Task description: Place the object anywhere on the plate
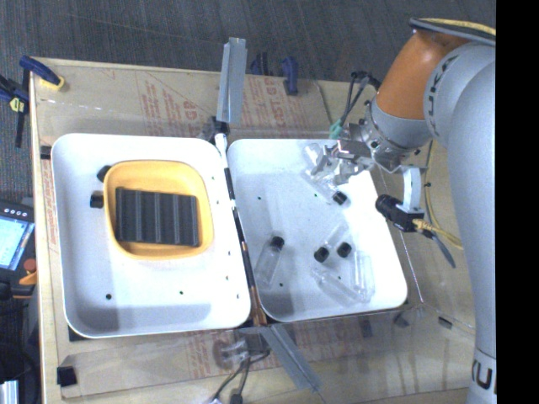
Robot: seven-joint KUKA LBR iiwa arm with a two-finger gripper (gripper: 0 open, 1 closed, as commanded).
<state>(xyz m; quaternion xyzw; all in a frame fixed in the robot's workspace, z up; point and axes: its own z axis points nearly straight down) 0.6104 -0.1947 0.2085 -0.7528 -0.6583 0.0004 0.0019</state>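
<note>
While gripper (339,160) hovers over right bin (286,301), upper part, finger state undeterminable; clear bottles (341,263) lie there. Step: pick. Next: secure one bottle, carry left to yellow plate (160,173).

Wooden bench (126,99) carries two shallow white bins side by side — left bin (76,301), right bin (286,162). Blue clamps (40,71) grip its far-left edge — another pair (290,74) sits at the far edge.
</note>
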